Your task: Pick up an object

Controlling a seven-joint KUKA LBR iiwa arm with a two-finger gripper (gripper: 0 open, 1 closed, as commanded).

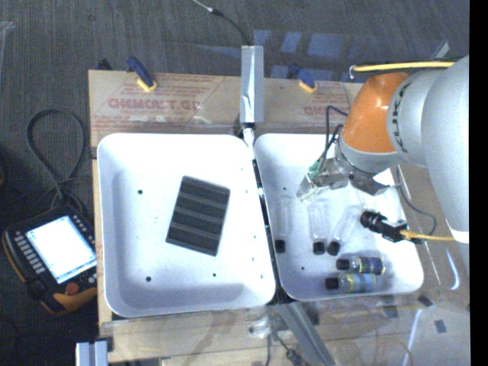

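Gripper [324,178], grip state unclear, hovers over clear vials [320,219] in right bin [286,277]; slick, rolling vials risk slipping.

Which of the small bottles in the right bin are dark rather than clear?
The two dark bottles lying stacked at the right bin's near-right corner. The clear bottles with black caps lie above them, closer to the gripper.

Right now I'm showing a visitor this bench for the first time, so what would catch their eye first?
The big grey arm with its orange band looms over the right bin, its claw low at the bin's back. In the left bin a dark ribbed slab lies alone, tilted. Small bottles cluster along the right bin's front.
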